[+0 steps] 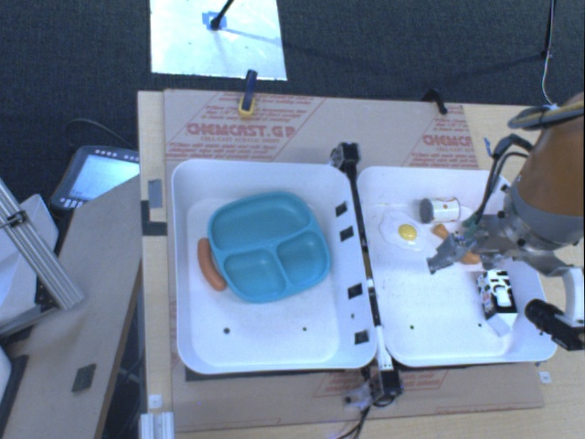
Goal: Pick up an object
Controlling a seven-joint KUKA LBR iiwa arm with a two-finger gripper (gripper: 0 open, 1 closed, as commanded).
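Black-and-white box (496,293) low in right bin (439,337), gripper (444,258) above it beside fried egg (403,234), claw state unclear, blue tray (269,246) and sausage (211,263) in left bin (274,337).

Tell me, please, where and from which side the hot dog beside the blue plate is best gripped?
Grip the hot dog at its middle, coming straight down, with the fingers across its narrow width. It lies flat and long; the blue plate crowds one side, so the closing fingers need care there.

A sectioned tray (269,246) is lying in the left bin (265,346), a sausage (211,264) touching the tray's left edge
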